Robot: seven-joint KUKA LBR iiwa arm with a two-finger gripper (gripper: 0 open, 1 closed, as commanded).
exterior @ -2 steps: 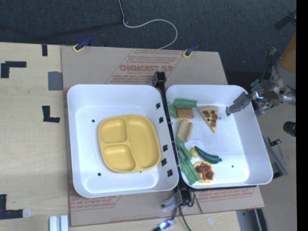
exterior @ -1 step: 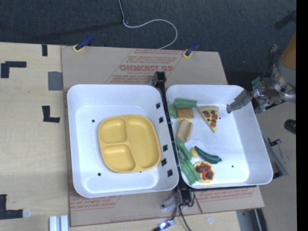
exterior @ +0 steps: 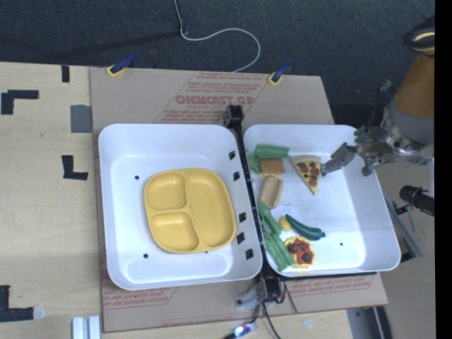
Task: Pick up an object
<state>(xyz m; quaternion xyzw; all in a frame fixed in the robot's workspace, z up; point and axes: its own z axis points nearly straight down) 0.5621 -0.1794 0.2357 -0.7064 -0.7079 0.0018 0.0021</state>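
Note:
The right bin (exterior: 367,249) holds several toy foods along its left side. A pizza slice (exterior: 308,172) lies near the top, with a brown bread piece (exterior: 272,165) and a green piece (exterior: 272,150) to its left. Below them are a beige piece (exterior: 270,189), a dark green cucumber (exterior: 305,228), a small yellow piece (exterior: 284,224) and a second pizza slice (exterior: 300,251). My gripper (exterior: 351,163) hangs over the bin's upper right part, just right of the top pizza slice. It is open, with nothing between its fingers.
The left bin (exterior: 120,154) holds a yellow divided plate (exterior: 189,210). Black clips run along the wall between the two bins (exterior: 244,189). Both bins rest on a cardboard sheet (exterior: 212,94). A white cable (exterior: 219,34) lies behind on the dark floor.

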